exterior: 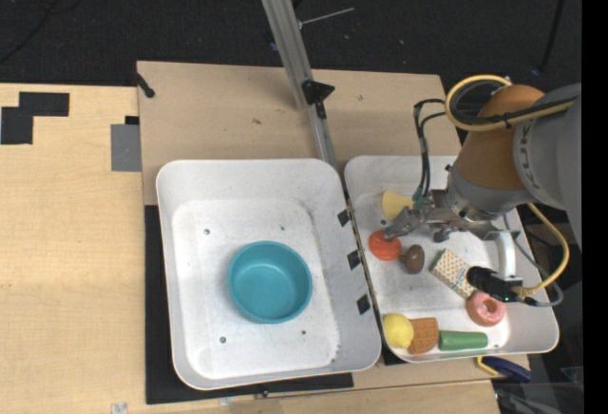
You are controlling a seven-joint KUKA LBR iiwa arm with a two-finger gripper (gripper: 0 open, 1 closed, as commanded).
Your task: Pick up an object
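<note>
Red object [385, 246] in right bin [541, 331] beside brown ball [413, 258], gripper [407, 224] low just above it, finger state cannot be told, teal bowl [270, 282] in left bin [190, 203].

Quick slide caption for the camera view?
Arm's hand low in right bin above red toy; teal bowl in left bin.

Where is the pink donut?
The pink donut lies in the right bin, near its front right corner. The green block is just in front of it, and the patterned box is beside it.
</note>
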